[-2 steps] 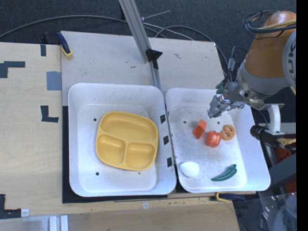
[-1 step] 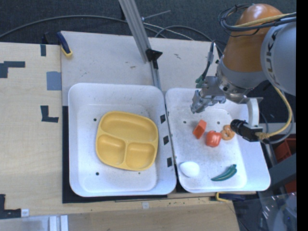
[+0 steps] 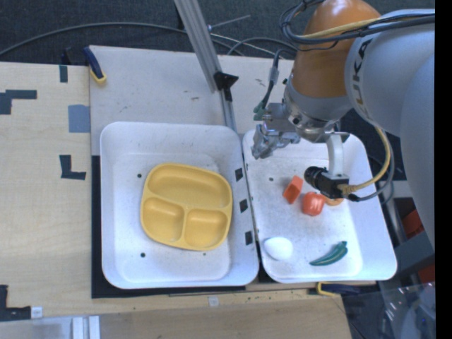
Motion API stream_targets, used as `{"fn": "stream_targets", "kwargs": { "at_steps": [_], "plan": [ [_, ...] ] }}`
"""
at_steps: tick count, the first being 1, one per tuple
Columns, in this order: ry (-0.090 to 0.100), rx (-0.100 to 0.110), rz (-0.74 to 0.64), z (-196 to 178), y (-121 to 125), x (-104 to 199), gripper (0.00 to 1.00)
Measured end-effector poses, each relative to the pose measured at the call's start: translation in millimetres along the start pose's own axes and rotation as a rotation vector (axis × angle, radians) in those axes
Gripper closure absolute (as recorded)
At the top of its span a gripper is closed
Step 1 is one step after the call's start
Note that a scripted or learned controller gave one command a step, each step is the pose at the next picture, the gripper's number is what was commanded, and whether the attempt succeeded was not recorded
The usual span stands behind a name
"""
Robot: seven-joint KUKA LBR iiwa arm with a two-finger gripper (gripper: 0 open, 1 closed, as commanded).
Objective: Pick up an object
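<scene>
Right bin (image 3: 367, 256) far edge under pincer (image 3: 263, 147), grip state unclear, toys (image 3: 304, 196) well apart

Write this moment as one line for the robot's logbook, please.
gripper: above right bin's far-left corner, holding nothing | right bin: orange pieces, white egg, green pepper | left bin: yellow tray

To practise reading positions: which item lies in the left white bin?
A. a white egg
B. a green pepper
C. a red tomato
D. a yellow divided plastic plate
D: the yellow divided plastic plate lies in the left white bin, while the small food items sit in the right white bin.
</scene>
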State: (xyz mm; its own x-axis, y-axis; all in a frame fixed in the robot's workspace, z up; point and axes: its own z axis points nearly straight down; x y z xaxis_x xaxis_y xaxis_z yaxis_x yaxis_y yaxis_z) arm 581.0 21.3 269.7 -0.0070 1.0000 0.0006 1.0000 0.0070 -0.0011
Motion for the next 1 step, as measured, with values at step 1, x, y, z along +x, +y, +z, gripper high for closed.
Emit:
{"fn": "stream_targets", "kwargs": {
  "at_steps": [1],
  "plan": [
    [-0.001,0.003,0.001,17.9,6.5,42.4,1.00]
  ]
}}
